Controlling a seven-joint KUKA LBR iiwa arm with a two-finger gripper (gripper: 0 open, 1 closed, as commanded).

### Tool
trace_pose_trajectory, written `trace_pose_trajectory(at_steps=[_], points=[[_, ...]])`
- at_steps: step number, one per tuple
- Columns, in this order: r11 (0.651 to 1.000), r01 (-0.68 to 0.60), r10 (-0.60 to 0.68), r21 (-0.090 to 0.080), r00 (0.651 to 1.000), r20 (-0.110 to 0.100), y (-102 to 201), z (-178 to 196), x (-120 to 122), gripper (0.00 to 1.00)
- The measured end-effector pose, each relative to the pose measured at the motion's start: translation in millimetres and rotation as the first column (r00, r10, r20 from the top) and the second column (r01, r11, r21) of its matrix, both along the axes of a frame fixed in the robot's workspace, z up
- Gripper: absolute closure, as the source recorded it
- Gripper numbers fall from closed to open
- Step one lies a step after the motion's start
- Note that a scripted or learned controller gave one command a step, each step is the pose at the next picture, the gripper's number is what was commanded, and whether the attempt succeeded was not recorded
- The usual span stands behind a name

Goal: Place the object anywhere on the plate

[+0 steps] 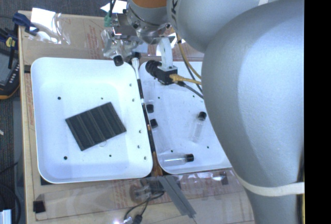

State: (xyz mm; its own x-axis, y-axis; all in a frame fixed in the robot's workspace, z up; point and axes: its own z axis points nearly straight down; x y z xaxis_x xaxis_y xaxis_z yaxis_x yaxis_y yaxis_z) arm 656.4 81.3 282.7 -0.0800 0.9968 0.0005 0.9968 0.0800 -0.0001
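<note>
Over by the bins' far edge the gripper point(135, 42) is being held with nothing seen in it, grip unclear, while vials point(176, 158) are being left off the plate point(95, 125).

Right bin point(170, 163): right half hidden under the grey arm point(248, 62). Arm itself cut off by top and bottom edges. Gripper point(126, 57): fingers too small and cluttered to tell their stance. Clear vials point(176, 158) in right bin: contents too faint to tell. Bench point(77, 199): front edge cut off by bottom edge.
</note>
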Motion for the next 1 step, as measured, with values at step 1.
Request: trace_pose_trajectory(at_steps=[1], points=[[0.991, -0.136, 0.136, 0.001, 0.991, 0.000, 74.4, 77.3, -0.6, 1.00]])
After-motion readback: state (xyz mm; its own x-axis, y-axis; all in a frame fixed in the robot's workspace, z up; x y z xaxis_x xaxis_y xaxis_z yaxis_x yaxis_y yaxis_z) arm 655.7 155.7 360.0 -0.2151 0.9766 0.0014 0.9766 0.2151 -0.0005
